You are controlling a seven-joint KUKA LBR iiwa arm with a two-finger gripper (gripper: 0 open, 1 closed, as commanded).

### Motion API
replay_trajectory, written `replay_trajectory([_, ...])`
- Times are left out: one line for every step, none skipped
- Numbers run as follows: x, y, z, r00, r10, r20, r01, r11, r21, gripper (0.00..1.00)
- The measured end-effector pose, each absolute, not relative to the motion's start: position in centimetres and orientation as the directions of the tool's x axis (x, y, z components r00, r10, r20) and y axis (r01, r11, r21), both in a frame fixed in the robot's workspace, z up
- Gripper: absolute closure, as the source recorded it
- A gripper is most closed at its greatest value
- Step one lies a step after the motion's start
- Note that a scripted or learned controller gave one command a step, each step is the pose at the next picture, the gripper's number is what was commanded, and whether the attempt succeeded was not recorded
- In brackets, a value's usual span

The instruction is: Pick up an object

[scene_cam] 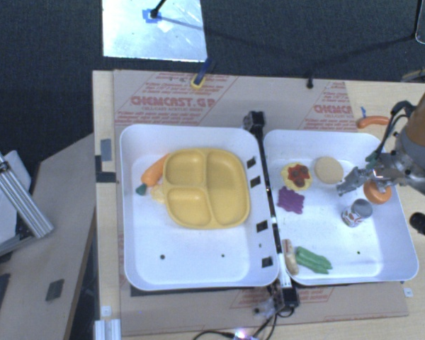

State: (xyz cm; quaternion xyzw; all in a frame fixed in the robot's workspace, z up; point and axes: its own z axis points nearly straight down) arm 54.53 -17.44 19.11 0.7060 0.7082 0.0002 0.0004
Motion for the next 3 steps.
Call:
replay_trajectory([55.9,-17.3,14.7,-0.005,1.0,-0.005,1.0,0.005,0.012,0.0])
replay_trajectory([55.7,-17.4,13.9,-0.004,1.0,-0.001,1.0,0.004,0.004,0.0])
replay_trajectory([55.8,-17.4,8.8,-0.002,1.0,0.0,1.0,0.002,0.002,0.0])
